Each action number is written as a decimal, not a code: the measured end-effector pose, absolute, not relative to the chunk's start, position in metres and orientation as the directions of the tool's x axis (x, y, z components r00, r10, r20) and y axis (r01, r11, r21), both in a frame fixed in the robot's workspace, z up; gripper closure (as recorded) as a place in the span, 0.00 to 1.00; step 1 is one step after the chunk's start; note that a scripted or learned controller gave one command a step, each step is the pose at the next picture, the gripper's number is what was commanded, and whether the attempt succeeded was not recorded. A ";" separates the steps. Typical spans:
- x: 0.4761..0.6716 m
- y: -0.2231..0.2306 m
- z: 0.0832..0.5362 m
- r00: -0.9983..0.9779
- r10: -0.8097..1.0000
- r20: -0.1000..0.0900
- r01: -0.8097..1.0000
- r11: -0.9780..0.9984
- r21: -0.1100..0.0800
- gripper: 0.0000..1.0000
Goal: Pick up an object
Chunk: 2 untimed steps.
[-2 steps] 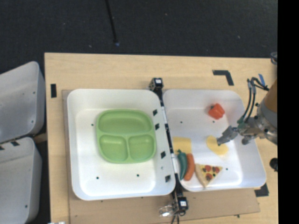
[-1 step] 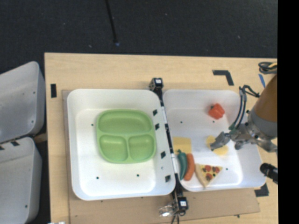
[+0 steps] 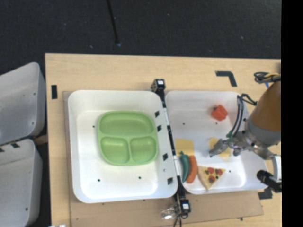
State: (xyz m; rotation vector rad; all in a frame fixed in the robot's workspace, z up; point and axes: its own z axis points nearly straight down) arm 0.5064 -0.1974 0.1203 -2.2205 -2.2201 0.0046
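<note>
Beneath the gripper (image 3: 221,149), in the right bin (image 3: 199,103), a pale yellow piece (image 3: 223,148) lies partly hidden; its outline is too covered by the fingers to name. Whether the fingers are spread or closed cannot be told, since they appear as a blurred grey tangle against the white floor. The arm (image 3: 266,115) behind the gripper is cut off at the picture's side, so just the brown-orange band and grey wrist are seen.

No writing or brand can be read anywhere; small dark marks dot both bins, but they are too small to tell apart.

Up and slightly away from the gripper, toward the far wall of the bin, sits a small red-orange block (image 3: 218,112), well apart from the fingers. Toward the divider from the gripper lies a flat yellow slab (image 3: 184,147), and nearer the camera from that, an orange carrot-shaped toy (image 3: 191,168) with a green piece (image 3: 184,163) touching it. Just below the gripper on the near side rests a toy pizza slice (image 3: 209,175), tan with red spots.

Far across the divider from the gripper, the left bin (image 3: 85,183) holds a green divided plate (image 3: 127,137) with three compartments.
</note>
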 end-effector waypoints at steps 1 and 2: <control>0.506 -0.199 0.100 0.001 1.000 -0.001 1.000 -0.001 -0.002 0.00; 0.507 -0.199 0.112 0.004 1.000 -0.001 1.000 -0.004 0.003 1.00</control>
